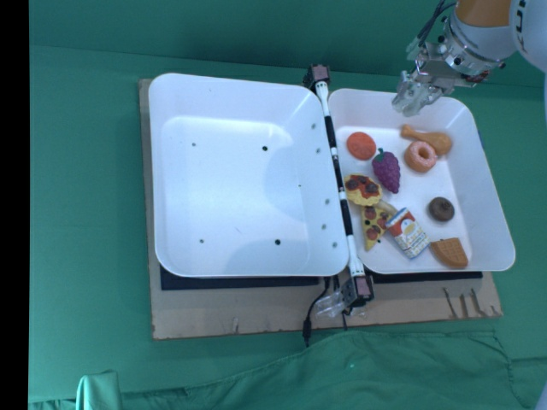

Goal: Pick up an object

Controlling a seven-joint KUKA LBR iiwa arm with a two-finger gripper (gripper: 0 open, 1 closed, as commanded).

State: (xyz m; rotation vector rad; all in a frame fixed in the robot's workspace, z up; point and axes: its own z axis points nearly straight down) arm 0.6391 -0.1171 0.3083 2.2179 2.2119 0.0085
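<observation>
Your arm (496, 7) is cut off by the top right corner, so you see just the orange band and the wrist. Grey letters run down the arm at the far right edge, cropped; they look like "KUK", not sure. The gripper (414, 97) hangs over the back edge of the right bin (487, 196); it's blurry against the white wall and I cannot tell how it is set, and nothing shows in it.

The pickable stuff all lies in the right bin, apart from the gripper: drumstick (427, 137) nearest it, donut (420, 156) touching the drumstick, red round (361, 145), grapes (386, 171), a dark-topped pastry (363, 190), pizza slice (373, 224) just under it, carton (408, 232) with print too small to read, chocolate donut (441, 209), orange wedge (449, 252) at the front wall.

The left bin (171, 109) shows a few dark specks on its floor, too tiny to name. A black-and-white bar (336, 173) runs between the bins. A clamp and cable (346, 295) at the front end are hard to make out. Cardboard (256, 321) lies under both bins, on green cloth (85, 229).
</observation>
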